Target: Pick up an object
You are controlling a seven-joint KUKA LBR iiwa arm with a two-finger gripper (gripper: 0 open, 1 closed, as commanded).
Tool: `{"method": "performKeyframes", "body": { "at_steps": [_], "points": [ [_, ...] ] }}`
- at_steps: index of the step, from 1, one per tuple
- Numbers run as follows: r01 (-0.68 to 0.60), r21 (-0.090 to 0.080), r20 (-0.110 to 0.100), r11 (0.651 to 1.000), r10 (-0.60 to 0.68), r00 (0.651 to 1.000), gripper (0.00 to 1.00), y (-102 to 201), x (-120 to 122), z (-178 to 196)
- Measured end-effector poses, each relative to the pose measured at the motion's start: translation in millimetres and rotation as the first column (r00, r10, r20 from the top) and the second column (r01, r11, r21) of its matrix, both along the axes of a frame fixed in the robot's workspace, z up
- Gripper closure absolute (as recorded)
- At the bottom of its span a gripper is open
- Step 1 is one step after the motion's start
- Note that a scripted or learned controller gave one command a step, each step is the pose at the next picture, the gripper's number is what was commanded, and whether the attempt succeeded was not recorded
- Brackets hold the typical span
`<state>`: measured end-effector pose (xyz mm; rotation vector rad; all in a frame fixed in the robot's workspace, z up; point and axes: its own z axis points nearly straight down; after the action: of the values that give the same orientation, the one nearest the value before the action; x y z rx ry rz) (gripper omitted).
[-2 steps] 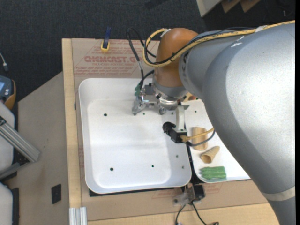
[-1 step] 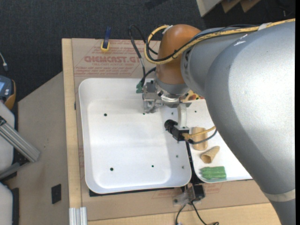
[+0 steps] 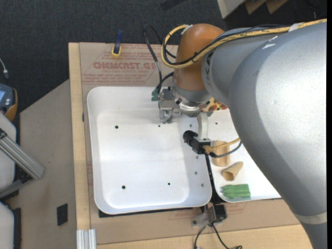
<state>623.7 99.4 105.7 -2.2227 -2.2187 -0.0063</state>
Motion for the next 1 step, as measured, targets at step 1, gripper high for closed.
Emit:
{"method": "performKeyframes", "body": {
  "at_steps": [1],
  "points": [
    [-0.009, -0.003, 0.000, 1.000, 0.009, 1.000, 1.00, 78.5, 20.0, -22.1]
  ]
}}
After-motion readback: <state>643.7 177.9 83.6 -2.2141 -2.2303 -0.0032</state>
